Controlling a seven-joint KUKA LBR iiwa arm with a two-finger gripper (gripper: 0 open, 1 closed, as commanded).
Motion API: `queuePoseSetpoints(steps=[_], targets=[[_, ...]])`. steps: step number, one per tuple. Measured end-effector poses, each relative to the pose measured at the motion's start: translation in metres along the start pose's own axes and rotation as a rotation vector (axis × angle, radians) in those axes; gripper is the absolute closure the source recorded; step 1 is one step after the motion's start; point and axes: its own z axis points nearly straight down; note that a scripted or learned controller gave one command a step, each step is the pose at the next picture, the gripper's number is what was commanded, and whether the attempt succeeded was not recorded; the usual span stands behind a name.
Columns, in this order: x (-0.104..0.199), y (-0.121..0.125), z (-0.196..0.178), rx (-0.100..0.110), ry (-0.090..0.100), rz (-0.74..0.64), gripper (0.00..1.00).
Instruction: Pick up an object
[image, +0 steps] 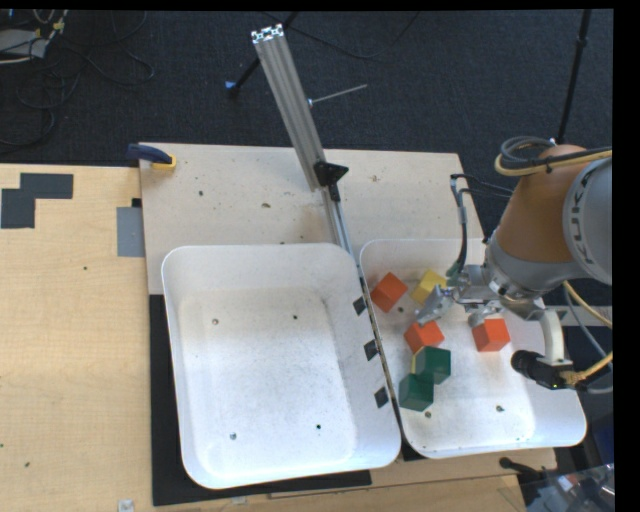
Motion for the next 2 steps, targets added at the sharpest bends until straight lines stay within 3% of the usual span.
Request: queuePoseSetpoints(steps=[1,2], targets=[[0.0068,-0.0069,0.0590,-0.002,0.002,0.001,0.00],[0.0064,-0.0060,0.0585,-0.008,0.001,0.005,0.00]])
